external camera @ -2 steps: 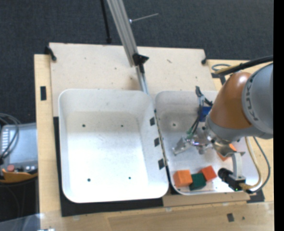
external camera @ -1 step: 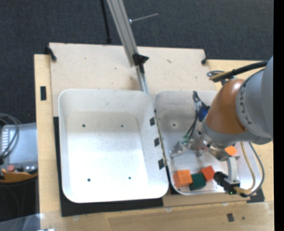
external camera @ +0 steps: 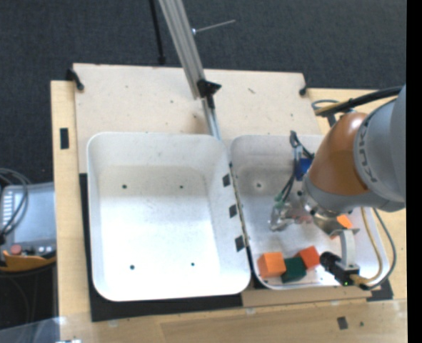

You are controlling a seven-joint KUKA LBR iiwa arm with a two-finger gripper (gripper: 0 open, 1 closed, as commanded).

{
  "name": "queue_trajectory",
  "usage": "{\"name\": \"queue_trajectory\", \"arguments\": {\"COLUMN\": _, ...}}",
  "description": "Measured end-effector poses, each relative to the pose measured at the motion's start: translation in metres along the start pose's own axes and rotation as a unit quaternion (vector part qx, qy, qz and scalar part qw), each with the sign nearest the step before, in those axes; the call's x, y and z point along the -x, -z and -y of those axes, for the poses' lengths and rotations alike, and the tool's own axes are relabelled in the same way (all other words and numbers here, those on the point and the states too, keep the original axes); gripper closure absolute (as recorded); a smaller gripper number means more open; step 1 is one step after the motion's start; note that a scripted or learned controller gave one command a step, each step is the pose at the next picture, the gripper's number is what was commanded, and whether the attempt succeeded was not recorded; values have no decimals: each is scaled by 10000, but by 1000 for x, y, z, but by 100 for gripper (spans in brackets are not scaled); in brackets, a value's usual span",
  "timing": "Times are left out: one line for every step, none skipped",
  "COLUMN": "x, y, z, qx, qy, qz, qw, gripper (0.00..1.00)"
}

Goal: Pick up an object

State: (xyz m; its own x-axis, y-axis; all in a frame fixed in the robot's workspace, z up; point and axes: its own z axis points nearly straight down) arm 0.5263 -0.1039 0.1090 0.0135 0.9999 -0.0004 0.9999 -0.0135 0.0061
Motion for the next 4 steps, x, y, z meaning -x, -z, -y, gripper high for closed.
{"name": "queue_trajectory", "arguments": {"x": -2, "y": 44, "z": -4, "qx": 0, "qy": 75, "qz": 1, "qw": 10000, "gripper": 100}}
{"name": "queue_trajectory", "arguments": {"x": -3, "y": 108, "z": -9, "qx": 14, "qy": 87, "qz": 3, "qw": 10000, "gripper": 100}}
{"name": "queue_trajectory", "arguments": {"x": -2, "y": 162, "z": -11, "qx": 10, "qy": 90, "qz": 3, "qw": 10000, "gripper": 100}}
{"name": "queue_trajectory", "arguments": {"x": -50, "y": 165, "z": -30, "qx": -17, "qy": 103, "qz": -5, "qw": 9999, "gripper": 100}}
